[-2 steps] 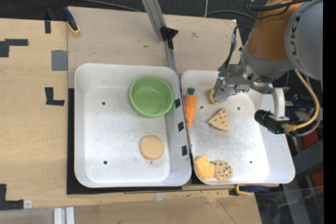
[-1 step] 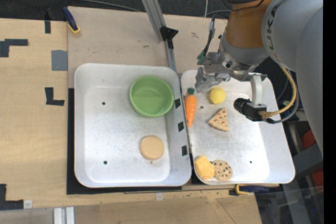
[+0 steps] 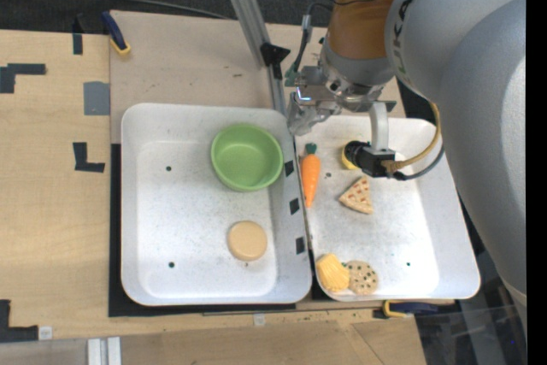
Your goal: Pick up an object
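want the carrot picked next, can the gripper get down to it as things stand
Probably yes: the carrot lies uncovered in the right bin with nothing on top, just below the gripper, though close against the divider wall.

Wooden bench (image 3: 51, 209) bearing two white bins, left (image 3: 137, 184) and right (image 3: 444, 261), side by side.

Two bins side by side on the surface (image 3: 51, 184).
The left bin (image 3: 137, 269) holds a bowl (image 3: 246, 156) toward its back right and a disc (image 3: 247, 241) nearer the front. In the right bin (image 3: 427, 269), a carrot (image 3: 309, 175) lies along the left wall, a wedge (image 3: 357, 197) just right of it, and corn (image 3: 332, 273) touching a cookie (image 3: 361, 276) at the front left corner. The hand (image 3: 301, 111) hangs over the shared wall at the back.
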{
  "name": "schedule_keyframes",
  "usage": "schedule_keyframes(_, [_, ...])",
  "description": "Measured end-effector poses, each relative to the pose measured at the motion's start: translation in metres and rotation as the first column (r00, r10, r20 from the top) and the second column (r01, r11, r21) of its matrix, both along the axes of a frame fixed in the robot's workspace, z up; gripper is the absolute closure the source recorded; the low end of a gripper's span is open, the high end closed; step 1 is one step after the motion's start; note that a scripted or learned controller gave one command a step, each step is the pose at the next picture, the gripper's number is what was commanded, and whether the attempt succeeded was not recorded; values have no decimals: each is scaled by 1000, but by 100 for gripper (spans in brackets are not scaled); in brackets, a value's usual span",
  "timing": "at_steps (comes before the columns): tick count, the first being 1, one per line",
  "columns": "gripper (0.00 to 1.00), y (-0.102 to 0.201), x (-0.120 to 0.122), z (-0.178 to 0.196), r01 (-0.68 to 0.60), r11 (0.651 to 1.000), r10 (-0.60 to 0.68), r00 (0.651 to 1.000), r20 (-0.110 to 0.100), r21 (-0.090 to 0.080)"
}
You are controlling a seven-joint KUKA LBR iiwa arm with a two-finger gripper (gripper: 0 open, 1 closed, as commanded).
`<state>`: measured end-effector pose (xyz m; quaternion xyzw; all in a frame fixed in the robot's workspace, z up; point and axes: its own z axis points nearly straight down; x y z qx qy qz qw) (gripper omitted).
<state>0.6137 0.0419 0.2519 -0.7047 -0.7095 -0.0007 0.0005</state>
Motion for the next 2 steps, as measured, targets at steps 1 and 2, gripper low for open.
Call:
schedule_keyframes(1, [100, 55, 18, -5, 0, 1000, 0, 1000, -1, 0])
schedule_keyframes(2, [0, 52, 18, -5, 4, 1000, -4, 1000, -2, -3])
